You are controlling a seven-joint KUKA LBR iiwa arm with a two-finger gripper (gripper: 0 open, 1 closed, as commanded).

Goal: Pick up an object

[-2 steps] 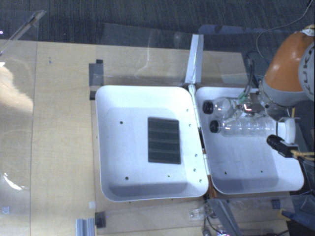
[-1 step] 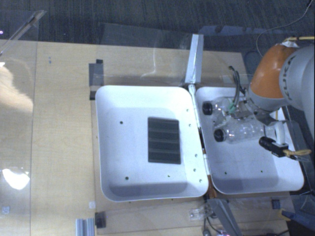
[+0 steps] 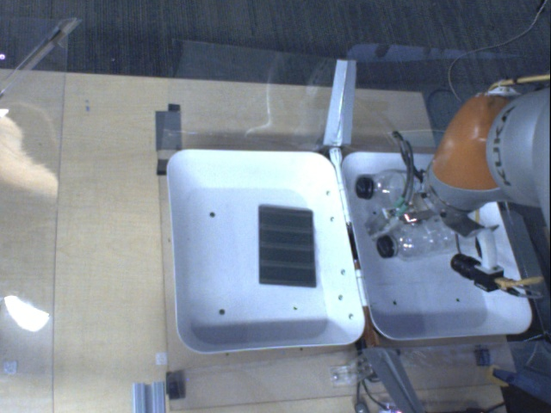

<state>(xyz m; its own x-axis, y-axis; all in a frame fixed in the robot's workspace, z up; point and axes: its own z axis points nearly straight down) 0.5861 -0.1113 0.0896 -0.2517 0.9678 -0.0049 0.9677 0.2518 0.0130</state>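
Note:
Two clear plastic bottles lie in the right bin (image 3: pixel 448 321). One bottle (image 3: pixel 383 185) has its black cap toward the bin's far left corner; the other bottle (image 3: pixel 413 241) points its black cap left, nearer the middle. My gripper (image 3: pixel 410 215) is low over the right bin, right between the two bottles and close against both. The orange-banded wrist covers what lies behind it. A dark ribbed rectangular pad (image 3: pixel 287 245) lies flat in the middle of the left bin (image 3: pixel 207 317).
A metal divider post (image 3: pixel 338 114) stands behind the gap between the bins. A clear panel rises along the bench's far and left sides. The arm's body hangs over the right bin's far right part.

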